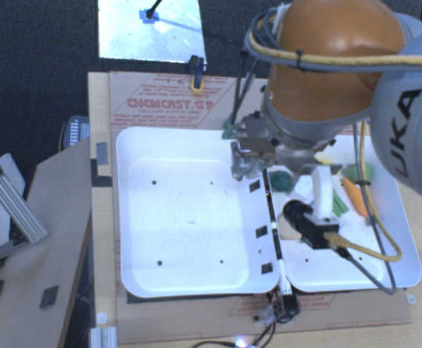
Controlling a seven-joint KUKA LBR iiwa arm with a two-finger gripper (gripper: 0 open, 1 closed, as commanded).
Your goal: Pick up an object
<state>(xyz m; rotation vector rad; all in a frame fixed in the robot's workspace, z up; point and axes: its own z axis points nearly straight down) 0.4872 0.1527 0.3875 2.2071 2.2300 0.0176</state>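
My gripper hangs under the big orange and grey arm, over the far end of the divider between the two bins. In the right bin, a dark green object lies just right of the gripper. Farther right rest an orange carrot-like piece and a light green piece. The arm covers much of the right bin's far half. Nothing shows between the gripper's tips.
The left bin is a shallow white tray with small dark dots on its floor. Both bins sit on a cardboard sheet. A metal plate lies at the back, and a grey rail stands at the left.
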